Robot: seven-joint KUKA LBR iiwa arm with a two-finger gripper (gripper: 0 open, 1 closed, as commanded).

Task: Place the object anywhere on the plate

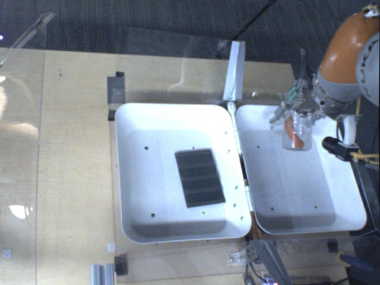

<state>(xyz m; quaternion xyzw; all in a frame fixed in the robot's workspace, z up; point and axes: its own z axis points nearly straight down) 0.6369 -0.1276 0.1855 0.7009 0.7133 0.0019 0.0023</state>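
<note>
A dark, ribbed rectangular plate (199, 177) lies flat in the middle of the left bin (136, 159). Over the far part of the right bin (309, 200) my gripper (295, 136) points down from the orange-banded arm. A small orange-red object (295, 133) sits between its pale fingers, and the gripper is shut on it. The object is well to the right of the plate, across the wall that divides the two bins. I cannot tell whether the object touches the bin floor.
A metal upright (234, 70) stands behind the joint between the bins. A black cable and fitting (336, 147) hang at the arm's right side. The wooden bench (59, 177) stretches out to the left of the bins.
</note>
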